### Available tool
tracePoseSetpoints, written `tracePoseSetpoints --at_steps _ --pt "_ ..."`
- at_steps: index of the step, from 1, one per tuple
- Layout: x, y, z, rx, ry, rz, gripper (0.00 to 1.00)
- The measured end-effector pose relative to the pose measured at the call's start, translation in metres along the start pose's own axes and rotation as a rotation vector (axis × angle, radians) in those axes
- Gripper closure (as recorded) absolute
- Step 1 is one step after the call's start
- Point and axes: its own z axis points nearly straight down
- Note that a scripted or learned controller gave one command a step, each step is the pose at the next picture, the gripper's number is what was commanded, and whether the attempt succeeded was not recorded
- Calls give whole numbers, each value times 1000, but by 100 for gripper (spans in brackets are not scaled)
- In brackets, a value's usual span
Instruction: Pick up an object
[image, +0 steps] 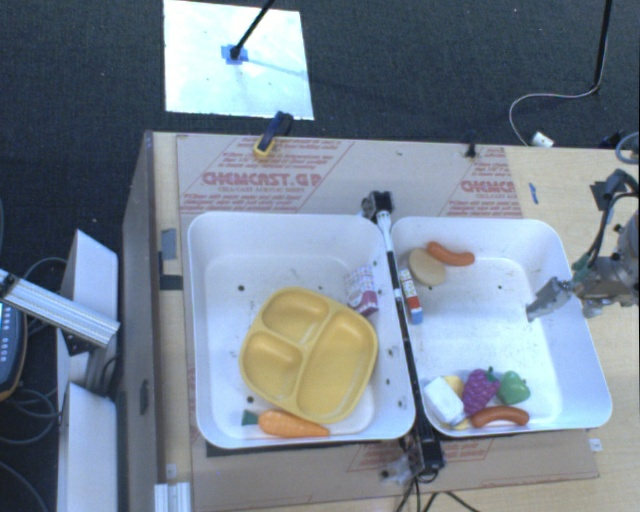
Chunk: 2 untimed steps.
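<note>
Camera view: the gripper is positioned at the right bin edge; finger state cannot be told. No object is held; toy food remains unpicked.

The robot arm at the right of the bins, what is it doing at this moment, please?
The gripper hangs over the right edge of the right bin, with nothing seen between its fingers. No object is picked up yet. In that bin lie a sausage, a marker, purple grapes, a green pepper and a second sausage. The left bin holds a yellow divided plate, a carrot and a small can.
</note>
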Motion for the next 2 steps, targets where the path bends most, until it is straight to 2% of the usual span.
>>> tracePoseSetpoints --at_steps 1,2 --pt "64 52 95 2 1 -1 0" --pt "88 113 165 0 -1 0 0"
